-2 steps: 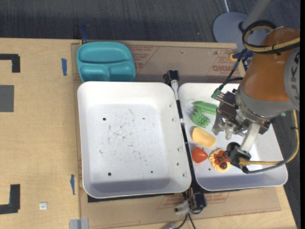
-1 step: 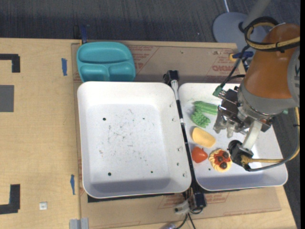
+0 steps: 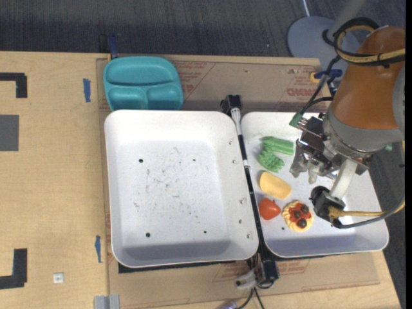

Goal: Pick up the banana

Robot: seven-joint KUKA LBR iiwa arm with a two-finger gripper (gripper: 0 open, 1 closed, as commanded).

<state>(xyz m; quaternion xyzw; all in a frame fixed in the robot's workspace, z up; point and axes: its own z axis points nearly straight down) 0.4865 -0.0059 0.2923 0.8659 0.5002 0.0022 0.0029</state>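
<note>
The grey KUKA arm (image 3: pixel 370 76) reaches in from the right of the camera view, its broad orange band (image 3: pixel 370 82) sitting above the wrist. Below the band, the grey wrist housing narrows to a dark cluster of mounts and cabling. The two-finger gripper (image 3: pixel 308 167) points downward and toward the left, metal fingers (image 3: pixel 299 166) hanging close together. A black-and-yellow cable loops around the arm's upper section.

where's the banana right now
In the camera view the banana lies in the right bin, near its left wall, below the green vegetables and above the red piece.
</note>
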